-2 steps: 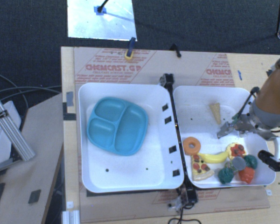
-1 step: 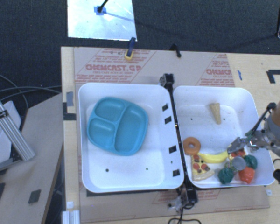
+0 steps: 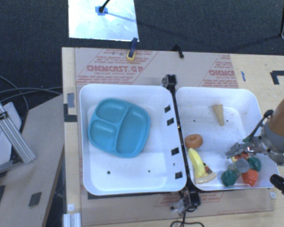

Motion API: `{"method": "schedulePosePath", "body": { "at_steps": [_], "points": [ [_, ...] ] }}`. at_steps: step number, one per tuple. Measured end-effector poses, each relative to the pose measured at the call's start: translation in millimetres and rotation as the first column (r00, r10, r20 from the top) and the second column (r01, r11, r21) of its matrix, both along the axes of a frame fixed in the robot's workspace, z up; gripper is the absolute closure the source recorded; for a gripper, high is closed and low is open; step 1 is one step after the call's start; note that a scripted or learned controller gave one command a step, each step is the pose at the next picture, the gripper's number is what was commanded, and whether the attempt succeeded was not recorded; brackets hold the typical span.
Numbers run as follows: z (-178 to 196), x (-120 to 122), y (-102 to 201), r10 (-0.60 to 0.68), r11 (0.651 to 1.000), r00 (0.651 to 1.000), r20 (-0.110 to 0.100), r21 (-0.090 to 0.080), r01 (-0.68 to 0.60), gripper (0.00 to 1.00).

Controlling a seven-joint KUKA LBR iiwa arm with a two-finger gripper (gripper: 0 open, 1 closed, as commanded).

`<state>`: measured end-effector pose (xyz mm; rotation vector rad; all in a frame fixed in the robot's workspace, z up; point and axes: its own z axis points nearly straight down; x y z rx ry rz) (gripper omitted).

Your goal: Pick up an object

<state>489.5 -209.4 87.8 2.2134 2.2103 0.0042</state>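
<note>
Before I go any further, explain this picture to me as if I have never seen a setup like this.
This is one photo from a camera fixed above a workbench, looking down at a slant. Two shallow white bins sit side by side. The left bin holds a blue divided plate. The right bin holds small toy foods: a tan cone, an orange round piece, a yellow banana, and a cluster of green and red pieces in the near corner. A grey robot arm reaches in from the right. Its gripper is down at that cluster. I cannot tell from here whether it has hold of anything. Its job is to pick up an object.
</note>
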Motion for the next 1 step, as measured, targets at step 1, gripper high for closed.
{"method": "schedulePosePath", "body": {
  "at_steps": [1],
  "points": [
    [0.9, 0.1, 0.5, -0.001, 1.0, 1.0, 0.001, 0.0, 0.001, 0.0]
  ]
}}
